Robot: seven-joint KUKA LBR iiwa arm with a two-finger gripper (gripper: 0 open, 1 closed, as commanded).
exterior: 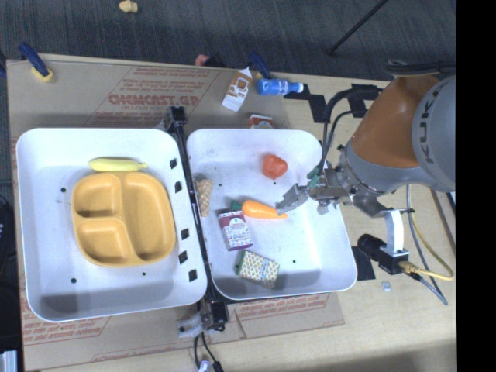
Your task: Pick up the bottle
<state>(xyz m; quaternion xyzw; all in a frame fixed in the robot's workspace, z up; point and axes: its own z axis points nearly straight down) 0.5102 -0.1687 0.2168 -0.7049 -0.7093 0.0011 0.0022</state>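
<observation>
Pincer (292,198) low in the right bin (333,246)
Whether it is apart or together cannot be told; it sits just beside the carrot (262,209), while the blue bottle (277,87) lies on the bench (116,84)

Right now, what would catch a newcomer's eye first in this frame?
The yellow divided tray dominating the left bin, a banana just behind it. In the right bin, the pincer hangs beside an orange carrot. The blue bottle lies outside, on the bench behind.
</observation>
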